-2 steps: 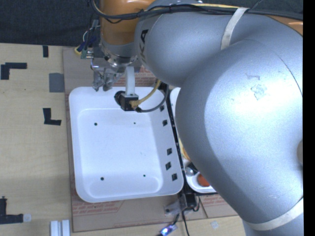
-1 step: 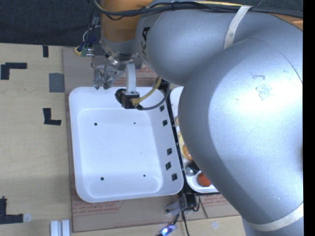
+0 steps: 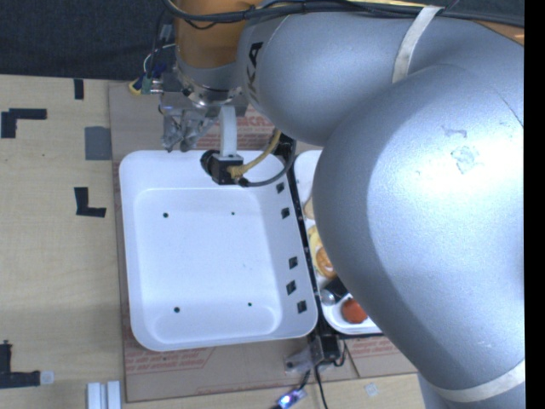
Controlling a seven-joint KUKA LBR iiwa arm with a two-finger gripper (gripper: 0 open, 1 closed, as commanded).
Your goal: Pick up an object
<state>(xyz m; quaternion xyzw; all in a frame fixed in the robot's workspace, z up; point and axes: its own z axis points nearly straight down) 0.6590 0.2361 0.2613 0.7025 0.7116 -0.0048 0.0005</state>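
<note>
Arm (image 3: pixel 409 186) hides right bin (image 3: pixel 336 324); orange item (image 3: pixel 353 312) looks small, light. Hand (image 3: pixel 180 135) over left bin (image 3: pixel 204 254) rim; finger state unclear.

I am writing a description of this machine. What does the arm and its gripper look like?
The arm is made of big, rounded, smooth grey shells. An orange band sits above the wrist. A pale strap wraps around one shell, and black cables run along the top. The gripper is small, metallic grey, with thin fingers and coloured wires beside it.
</note>
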